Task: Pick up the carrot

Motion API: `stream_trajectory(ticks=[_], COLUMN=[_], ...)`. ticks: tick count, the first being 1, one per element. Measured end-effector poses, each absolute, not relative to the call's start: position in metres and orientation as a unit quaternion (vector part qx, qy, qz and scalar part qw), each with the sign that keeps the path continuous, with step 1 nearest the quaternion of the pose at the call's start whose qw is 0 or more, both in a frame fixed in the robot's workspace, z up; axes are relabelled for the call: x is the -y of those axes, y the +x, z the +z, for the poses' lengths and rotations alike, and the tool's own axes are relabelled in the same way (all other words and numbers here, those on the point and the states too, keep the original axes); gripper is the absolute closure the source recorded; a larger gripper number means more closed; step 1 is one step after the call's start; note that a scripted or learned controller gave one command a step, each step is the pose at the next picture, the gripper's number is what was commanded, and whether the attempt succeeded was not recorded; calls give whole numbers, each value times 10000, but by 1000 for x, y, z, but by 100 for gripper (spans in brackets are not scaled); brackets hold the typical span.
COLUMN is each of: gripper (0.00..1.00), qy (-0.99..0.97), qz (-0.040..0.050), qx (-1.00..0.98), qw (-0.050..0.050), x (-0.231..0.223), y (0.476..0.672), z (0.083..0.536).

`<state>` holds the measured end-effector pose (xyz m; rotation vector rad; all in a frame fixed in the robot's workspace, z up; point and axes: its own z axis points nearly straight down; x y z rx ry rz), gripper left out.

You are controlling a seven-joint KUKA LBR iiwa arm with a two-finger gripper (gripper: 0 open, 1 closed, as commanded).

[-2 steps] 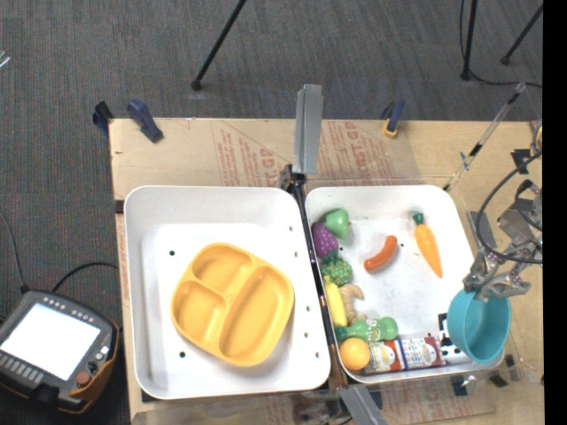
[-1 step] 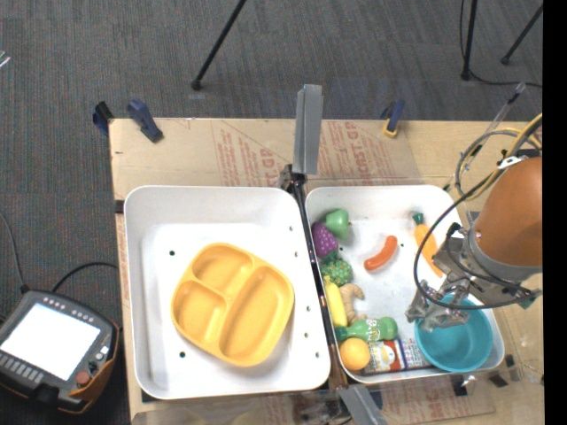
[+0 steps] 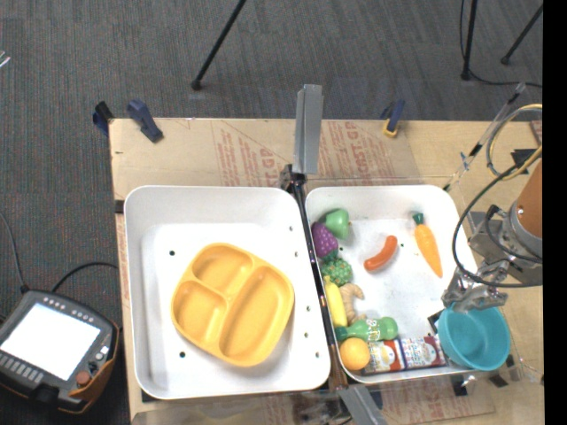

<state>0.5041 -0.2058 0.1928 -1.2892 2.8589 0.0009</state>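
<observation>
The carrot lies in the right bin, near its far right corner, green top pointing to about 11 o'clock and orange tip to about 5 o'clock. The hand sits at roughly 4 o'clock from it, near but apart, over the bin's right rim just above a teal bowl; how far it is open cannot be told, and nothing is seen in it. At 9 o'clock from the carrot lies a red sausage, with purple grapes and a yellow banana beyond along the bin's left wall. The left bin holds a yellow divided plate.
</observation>
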Motion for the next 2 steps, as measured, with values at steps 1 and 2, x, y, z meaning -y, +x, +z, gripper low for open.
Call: stream_trajectory(ticks=[1, 2], gripper=[100, 100], qy=[-4306, -4574], qz=[37, -6], qx=[-9025, -8893], qw=[-3, 25], x=[137, 191], y=[512, 548], z=[148, 192])
